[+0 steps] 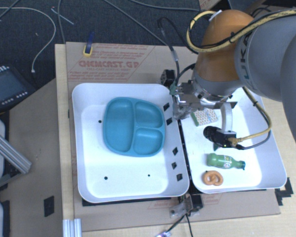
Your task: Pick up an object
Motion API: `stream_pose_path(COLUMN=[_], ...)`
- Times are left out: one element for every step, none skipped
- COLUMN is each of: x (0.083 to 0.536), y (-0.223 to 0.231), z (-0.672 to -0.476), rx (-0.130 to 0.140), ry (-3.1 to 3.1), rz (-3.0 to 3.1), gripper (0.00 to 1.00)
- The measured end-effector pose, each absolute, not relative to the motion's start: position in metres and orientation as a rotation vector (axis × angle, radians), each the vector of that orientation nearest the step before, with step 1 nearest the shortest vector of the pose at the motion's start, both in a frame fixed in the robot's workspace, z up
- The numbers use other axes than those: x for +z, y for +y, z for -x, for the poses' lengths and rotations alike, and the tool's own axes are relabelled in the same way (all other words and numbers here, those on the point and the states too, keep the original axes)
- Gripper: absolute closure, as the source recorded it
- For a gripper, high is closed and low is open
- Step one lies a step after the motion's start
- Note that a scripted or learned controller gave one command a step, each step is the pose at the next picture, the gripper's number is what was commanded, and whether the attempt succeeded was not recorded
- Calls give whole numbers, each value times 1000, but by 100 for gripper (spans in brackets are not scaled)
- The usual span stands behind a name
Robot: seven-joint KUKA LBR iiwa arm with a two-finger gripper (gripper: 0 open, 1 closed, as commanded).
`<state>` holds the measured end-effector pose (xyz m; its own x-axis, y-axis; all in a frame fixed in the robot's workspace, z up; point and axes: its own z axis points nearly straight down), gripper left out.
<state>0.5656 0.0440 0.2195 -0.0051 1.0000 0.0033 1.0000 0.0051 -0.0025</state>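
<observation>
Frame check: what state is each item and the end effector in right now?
Blue divided plate: flat, right way up, left bin.
Green bottle: on its side, right bin.
Orange ring: flat, right bin, beside the bottle.
End effector: over the right bin.
Patterned packet: flat, beside the end effector.

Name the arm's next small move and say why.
Probably slide toward the small green plastic bottle and lower over it: it lies flat in the right white bin, apart from the orange ring beside it, while the gripper hangs by the bins' shared wall.
</observation>
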Motion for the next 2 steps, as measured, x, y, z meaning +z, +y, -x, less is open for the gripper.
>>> stream_pose_path(x=[229,229], y=[90,87], z=[-536,-538], rx=[1,2], ry=[-2224,-2220], rz=[2211,2218], gripper=[100,0])
